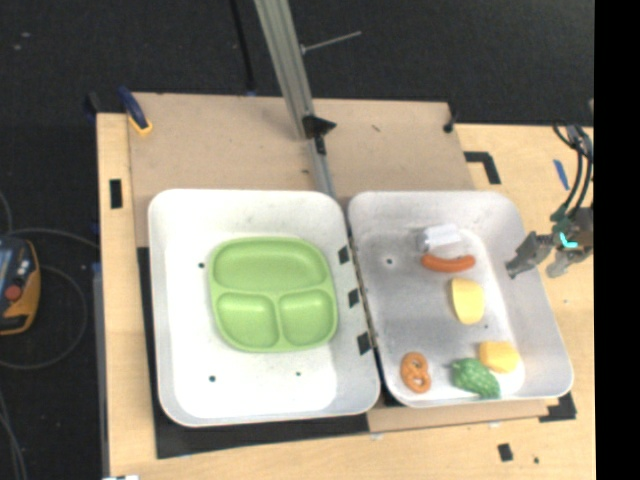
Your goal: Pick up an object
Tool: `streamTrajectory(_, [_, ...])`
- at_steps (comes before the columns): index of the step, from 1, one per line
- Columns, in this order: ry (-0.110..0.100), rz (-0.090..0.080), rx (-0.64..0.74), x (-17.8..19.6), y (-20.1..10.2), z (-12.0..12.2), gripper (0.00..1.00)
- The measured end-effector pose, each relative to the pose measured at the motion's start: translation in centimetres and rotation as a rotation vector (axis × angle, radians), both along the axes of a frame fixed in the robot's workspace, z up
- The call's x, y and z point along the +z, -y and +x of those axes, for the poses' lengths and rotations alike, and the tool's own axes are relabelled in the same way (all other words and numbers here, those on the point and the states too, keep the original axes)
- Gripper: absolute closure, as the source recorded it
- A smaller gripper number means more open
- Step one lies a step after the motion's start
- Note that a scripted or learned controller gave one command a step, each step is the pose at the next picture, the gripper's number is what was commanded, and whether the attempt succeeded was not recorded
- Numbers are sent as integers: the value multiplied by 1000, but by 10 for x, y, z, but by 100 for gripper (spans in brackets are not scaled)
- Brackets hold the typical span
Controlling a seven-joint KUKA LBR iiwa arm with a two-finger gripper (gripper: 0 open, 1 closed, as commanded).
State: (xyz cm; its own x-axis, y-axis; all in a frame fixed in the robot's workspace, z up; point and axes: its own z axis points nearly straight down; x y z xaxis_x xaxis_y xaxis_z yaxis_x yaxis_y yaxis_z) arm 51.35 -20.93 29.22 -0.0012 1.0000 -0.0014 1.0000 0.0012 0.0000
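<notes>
Glossy sausage (448, 262) lies beside rounded yellow block (467, 300).

The left bin (170, 298) holds a green divided plate (272, 293). In the right bin (400, 298) lie a small white item (441, 237), a sausage (448, 262), a yellow piece (467, 301), a yellow block (498, 356), a pretzel (415, 371) and something green, perhaps broccoli (474, 377). The gripper (545, 255) sits at that bin's right rim.
</notes>
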Motion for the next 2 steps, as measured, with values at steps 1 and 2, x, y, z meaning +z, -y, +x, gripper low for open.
streamTrajectory(1, [2,0,0,1,0,0,0])
streamTrajectory(2, [-2,0,-1,-42,1,-3,0])
